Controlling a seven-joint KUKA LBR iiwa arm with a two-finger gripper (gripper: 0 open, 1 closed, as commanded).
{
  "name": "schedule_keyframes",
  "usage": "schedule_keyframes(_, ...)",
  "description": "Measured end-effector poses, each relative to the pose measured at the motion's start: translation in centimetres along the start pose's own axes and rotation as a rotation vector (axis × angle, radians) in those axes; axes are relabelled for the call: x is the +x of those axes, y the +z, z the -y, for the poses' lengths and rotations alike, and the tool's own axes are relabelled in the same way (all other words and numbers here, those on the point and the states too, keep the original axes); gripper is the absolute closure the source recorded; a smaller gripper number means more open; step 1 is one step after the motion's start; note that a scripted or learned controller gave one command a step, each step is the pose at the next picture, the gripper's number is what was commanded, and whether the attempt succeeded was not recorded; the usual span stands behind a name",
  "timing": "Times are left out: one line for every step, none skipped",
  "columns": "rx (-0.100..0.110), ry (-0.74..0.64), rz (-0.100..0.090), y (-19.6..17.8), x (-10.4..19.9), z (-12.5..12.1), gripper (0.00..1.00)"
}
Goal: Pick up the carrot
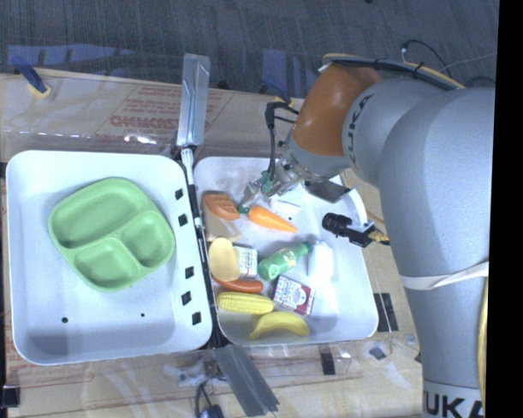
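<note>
**A:** So, where does the carrot (271,219) sit?

**B:** It lies in the right-hand bin (358,289), in the upper middle part, orange, with its thick end to the left and its point aimed right and slightly down. Just left of it is a brownish bread-like item (220,206), close by but whether touching I cannot tell.

**A:** And the arm?

**B:** The grey arm (417,166) reaches in from the right, its orange band (329,112) above the wrist. The pincer (264,188) hangs just above the carrot's thick end. It is small and partly blurred (I cannot tell how far apart its tips stand, nor whether it has hold of anything). The carrot looks to be resting on the bin floor.

**A:** Which step is this, then?

**B:** I judge it the approach, or the very start of a grasp; the lift is not yet done.

**A:** What does the next move call for?

**B:** Probably a straight descent with the tips straddling the carrot across its width, then a firm close before rising. The neighbouring bread-like item crowds one side, so a tip could catch it. Below sit a green bottle (283,262), a corn cob (244,304) and a banana (280,325), well clear of the grasp. The left bin (35,324) holds a green divided plate (112,233).
</note>
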State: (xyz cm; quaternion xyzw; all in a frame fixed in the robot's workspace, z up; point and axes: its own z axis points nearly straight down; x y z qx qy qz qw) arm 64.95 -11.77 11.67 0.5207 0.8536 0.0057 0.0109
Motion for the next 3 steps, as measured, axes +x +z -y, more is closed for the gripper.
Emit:
schedule_keyframes(0.001,0.0,0.0,0.0,0.0,0.0,0.0)
schedule_keyframes(0.024,0.013,-0.025,-0.2,-4.4,4.7,0.0)
schedule_keyframes(0.03,-0.195,-0.035,1.6,-6.8,2.7,0.0)
